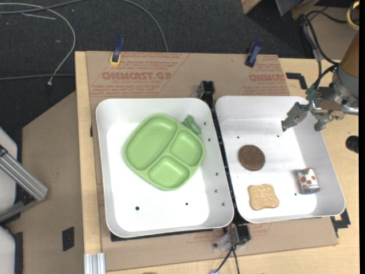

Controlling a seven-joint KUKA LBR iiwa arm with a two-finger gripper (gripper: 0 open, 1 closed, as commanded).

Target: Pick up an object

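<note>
Taking the right bin (328,153) as the landmark, its near edge holds a tan cracker-like piece (263,197), and a small red-and-white can (307,180) lies just beside the near right wall. Further in, around the bin's middle, sits a round brown cookie (251,157), well apart from the other two. Over the far right corner hangs the gripper (307,116), its fingers spread apart and holding nothing. Any of the three could be the pick; the cookie looks the easiest target, being clear of the walls, so a straight descent centred on it, closing only once low, seems wise. The arm's upper part is cut off at the frame's edge, and the can's label is too small to read.
</note>
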